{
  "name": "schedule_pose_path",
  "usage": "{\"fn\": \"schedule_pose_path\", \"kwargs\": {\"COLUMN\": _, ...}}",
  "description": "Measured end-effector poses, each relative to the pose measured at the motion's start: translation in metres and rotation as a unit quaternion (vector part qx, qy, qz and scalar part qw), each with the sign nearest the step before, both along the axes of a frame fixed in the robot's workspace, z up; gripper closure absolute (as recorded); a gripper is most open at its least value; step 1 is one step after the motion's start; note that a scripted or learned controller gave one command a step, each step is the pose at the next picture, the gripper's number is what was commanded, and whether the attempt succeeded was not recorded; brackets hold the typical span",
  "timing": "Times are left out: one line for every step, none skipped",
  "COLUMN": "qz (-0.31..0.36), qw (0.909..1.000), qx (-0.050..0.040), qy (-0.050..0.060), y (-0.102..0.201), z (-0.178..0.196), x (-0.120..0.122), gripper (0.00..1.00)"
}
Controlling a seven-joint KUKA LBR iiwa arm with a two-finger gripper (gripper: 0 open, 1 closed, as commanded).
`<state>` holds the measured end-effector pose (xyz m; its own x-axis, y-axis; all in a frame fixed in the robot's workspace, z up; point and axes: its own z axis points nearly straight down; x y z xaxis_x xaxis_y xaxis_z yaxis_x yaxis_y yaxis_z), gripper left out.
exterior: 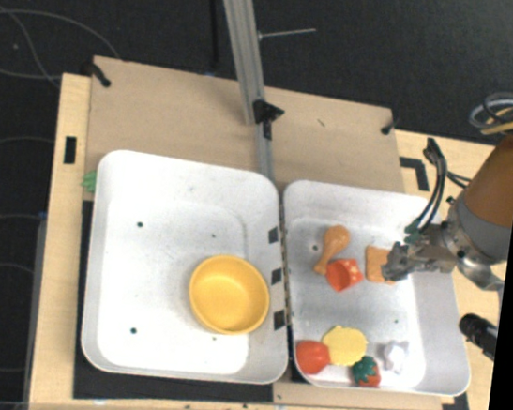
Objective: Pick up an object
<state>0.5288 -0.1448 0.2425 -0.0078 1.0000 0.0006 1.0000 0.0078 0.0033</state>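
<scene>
Camera view: I'm seeing the gripper (398, 263) hanging low near the right bin's (431, 314) far right side, right at the tan block (376, 263), likely targeting it. I'm not claiming a grasp.

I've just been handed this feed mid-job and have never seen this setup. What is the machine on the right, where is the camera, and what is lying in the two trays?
The camera is fixed above the bench, looking down at a slant. The grey and orange machine is a robot arm; its gripper is low in the right bin, over a tan block. Whether it holds anything cannot be seen. That bin also has a toy drumstick, a red piece, a yellow piece, a red tomato-like toy, a small green and red toy and a pale item. The left bin holds a yellow bowl.
</scene>
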Motion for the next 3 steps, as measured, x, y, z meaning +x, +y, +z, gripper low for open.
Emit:
{"fn": "schedule_pose_path", "kwargs": {"qz": 0.000, "qw": 1.0000, "qx": 0.0003, "qy": 0.001, "y": 0.049, "z": -0.001, "x": 0.003, "gripper": 1.00}}
{"fn": "schedule_pose_path", "kwargs": {"qz": 0.000, "qw": 1.0000, "qx": 0.0002, "qy": 0.001, "y": 0.105, "z": -0.008, "x": 0.025, "gripper": 1.00}}
{"fn": "schedule_pose_path", "kwargs": {"qz": 0.001, "qw": 1.0000, "qx": 0.0008, "qy": 0.001, "y": 0.167, "z": 0.000, "x": 0.036, "gripper": 1.00}}
